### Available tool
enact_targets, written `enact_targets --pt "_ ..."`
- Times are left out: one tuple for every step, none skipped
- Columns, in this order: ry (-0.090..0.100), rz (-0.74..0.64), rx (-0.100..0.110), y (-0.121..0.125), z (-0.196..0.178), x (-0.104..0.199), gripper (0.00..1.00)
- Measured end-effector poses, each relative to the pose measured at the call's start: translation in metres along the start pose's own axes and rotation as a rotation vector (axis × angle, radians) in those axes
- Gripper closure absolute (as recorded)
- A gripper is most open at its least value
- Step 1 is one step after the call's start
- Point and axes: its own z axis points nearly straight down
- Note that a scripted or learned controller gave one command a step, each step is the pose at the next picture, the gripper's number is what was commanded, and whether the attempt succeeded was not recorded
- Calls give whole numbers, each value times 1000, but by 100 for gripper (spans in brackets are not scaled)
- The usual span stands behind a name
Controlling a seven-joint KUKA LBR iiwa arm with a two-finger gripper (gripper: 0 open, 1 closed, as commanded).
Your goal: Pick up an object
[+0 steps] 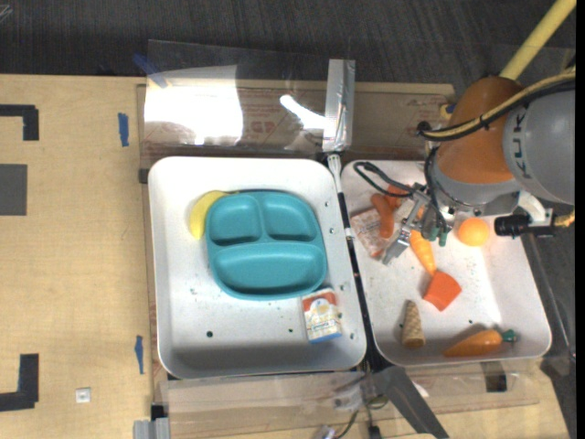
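You are looking down at a slant on a bench topped with pale brown cardboard (pixel 73 245), marked by black tape corners (pixel 23 122) at its left and short blue tape strips (pixel 122 128). Beyond the bench's far edge runs dark grey carpeted floor (pixel 274 16). A sheet of clear plastic (pixel 238 108) lies along the far side, catching a bright glare.

Two shallow white bins sit side by side. The left white bin (pixel 174 327) holds a teal plastic divided plate (pixel 265 242), a yellow rounded object (pixel 199 210) tucked partly beneath the plate's left edge, and a small white carton with orange print (pixel 322 318) near the right near corner.

The right white bin (pixel 530 318) holds the pickable items: a small orange toy carrot (pixel 423 252) at centre, an orange-red plastic block (pixel 442 291) just nearer, a tan waffle-textured cone (pixel 413 323), a larger orange carrot with a green tip (pixel 477 341) along the near wall, a round orange ball (pixel 473 232) at right, a red-orange piece (pixel 386 208), and a clear crinkled wrapper (pixel 366 229) by the left wall.

The grey arm with its orange band (pixel 480 135) reaches in from the right. Its two-finger gripper (pixel 407 236) hangs over the right bin's far-left part, just beside the small carrot; the metal fingers (pixel 395 248) stand narrowly apart, and you see nothing gripped between them.
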Motion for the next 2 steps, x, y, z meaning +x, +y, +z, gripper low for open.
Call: enact_targets --pt "1 73 1 -18 -1 39 0" --pt "0 278 0 -8 0 15 0"
